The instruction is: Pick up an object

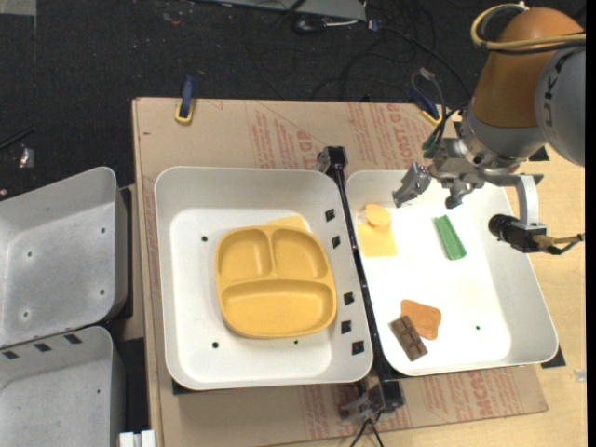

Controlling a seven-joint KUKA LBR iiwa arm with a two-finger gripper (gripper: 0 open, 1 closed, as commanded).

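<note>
**Single arm above the right bin, nothing between its fingers**

The brown board table point(251, 128) carries two shallow white plastic bins side by side. The left white bin point(186, 212) holds a yellow three-compartment plastic tray point(276, 281), lying flat near the bin's centre, with the corner of a pale yellow flat sheet point(291, 223) showing at the tray's upper edge. The right white bin point(503, 324) holds the smaller items.

The grey arm with an orange band point(521, 73) reaches in from the right, its wrist over the upper part of the right bin. The two-finger gripper point(436, 188) hangs above the bin's upper middle, fingers spread apart, with no object between them.

Candidate objects in the right bin: a pale yellow square block point(377, 240) lies near the bin's left wall, with a small orange round piece point(377, 216) touching its upper edge; both sit just left of and below the gripper. A green flat bar point(451, 237) lies just below the gripper, slightly tilted. An orange irregular flat piece point(423, 317) rests lower down, touching a dark brown rectangular bar point(408, 336) at its lower left.
</note>
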